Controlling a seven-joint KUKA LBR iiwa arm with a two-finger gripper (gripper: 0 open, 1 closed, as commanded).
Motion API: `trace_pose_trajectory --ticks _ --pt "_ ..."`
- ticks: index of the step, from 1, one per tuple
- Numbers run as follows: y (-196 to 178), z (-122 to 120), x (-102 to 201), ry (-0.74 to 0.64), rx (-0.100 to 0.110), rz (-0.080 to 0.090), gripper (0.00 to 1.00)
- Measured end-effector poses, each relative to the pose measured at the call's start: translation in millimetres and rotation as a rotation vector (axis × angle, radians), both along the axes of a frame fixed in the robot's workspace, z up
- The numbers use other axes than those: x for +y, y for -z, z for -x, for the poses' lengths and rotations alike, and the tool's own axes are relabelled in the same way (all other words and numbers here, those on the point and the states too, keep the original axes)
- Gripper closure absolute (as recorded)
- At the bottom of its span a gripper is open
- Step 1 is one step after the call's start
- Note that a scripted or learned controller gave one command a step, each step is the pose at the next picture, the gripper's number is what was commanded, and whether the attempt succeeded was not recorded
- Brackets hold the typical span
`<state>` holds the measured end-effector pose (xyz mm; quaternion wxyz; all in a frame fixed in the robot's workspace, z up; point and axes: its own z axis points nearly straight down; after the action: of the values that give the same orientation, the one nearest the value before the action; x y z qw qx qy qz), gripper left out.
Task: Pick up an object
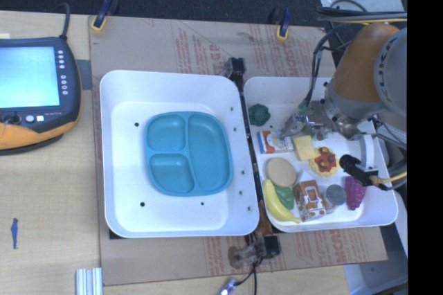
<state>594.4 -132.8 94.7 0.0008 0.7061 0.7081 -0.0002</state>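
Hovering my gripper [296,126] just beside the yellow cheese wedge [303,147], finger state I cannot tell. Wedge looks light, stiff plastic, slick; best pinched across its flat sides.

Blue divided plate [187,153] in left bin [118,96]

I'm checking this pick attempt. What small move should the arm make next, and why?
Probably lower the pincer a little. It sits in the right bin, just above the yellow block, with nothing visibly gripped, and the toys lie packed close below it.
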Motion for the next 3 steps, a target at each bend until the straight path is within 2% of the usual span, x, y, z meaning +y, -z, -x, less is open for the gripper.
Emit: trace_pose_trajectory --ticks 1,2,3 --pt "2.5 -61.4 -0.2 0.001 0.007 -0.001 0.0" --pt "3.2 4.8 10.2 -0.002 0.006 0.0 0.0" --pt "-7.0 5.0 9.1 -0.005 0.009 0.001 1.0"
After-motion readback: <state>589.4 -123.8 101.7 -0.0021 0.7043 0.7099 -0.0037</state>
